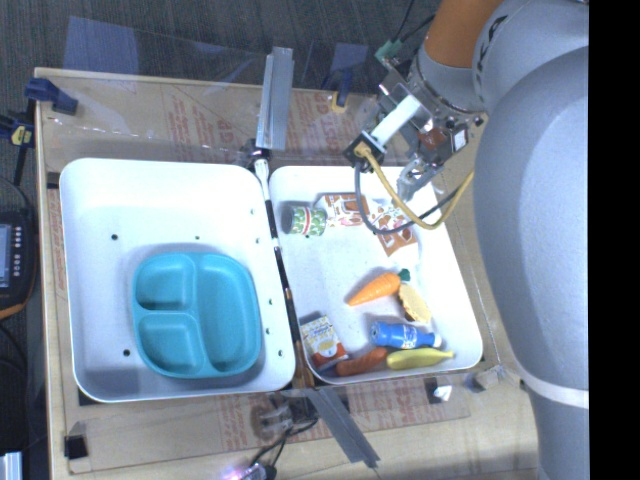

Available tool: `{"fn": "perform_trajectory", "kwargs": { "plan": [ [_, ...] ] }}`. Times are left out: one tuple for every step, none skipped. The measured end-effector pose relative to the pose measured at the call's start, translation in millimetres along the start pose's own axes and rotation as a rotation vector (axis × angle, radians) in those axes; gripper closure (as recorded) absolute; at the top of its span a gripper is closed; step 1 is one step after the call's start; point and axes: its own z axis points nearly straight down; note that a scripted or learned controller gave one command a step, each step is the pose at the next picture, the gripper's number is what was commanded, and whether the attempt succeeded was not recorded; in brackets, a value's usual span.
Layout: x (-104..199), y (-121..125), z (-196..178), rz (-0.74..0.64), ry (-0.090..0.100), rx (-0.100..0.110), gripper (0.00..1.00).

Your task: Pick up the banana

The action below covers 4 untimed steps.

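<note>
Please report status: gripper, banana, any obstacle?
Gripper above right bin's far end, holding nothing. Banana near front wall. Bottle right beside it.

There are two white bins point(90, 268). One blue tray point(195, 313) lies in the left bin. The right bin holds one banana point(418, 359), one carrot point(375, 288), one can point(303, 219) and one bottle point(405, 335).

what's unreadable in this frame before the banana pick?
- Tool: small and cluttered by cables in the camera view; its tip blurs against the bin wall.
- Banana: lies against the near wall of the right bin, beside the blue bottle; whether they touch is unclear.
- Labels on the small carton and the can: too small to read.
- Arm: cut off by the right edge.
</note>
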Motion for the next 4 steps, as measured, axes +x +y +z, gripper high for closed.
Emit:
{"fn": "perform_trajectory", "kwargs": {
  "plan": [
    [-104.1,-7.9,152.8,-0.004,-0.004,0.002,0.0],
    [-156.8,37.6,119.3,-0.042,0.002,-0.002,0.0],
    [-155.7,37.6,109.9,-0.049,0.0,-0.001,1.0],
    [-78.6,-3.6,233.2,-0.022,-0.004,0.004,1.0]
  ]
}}
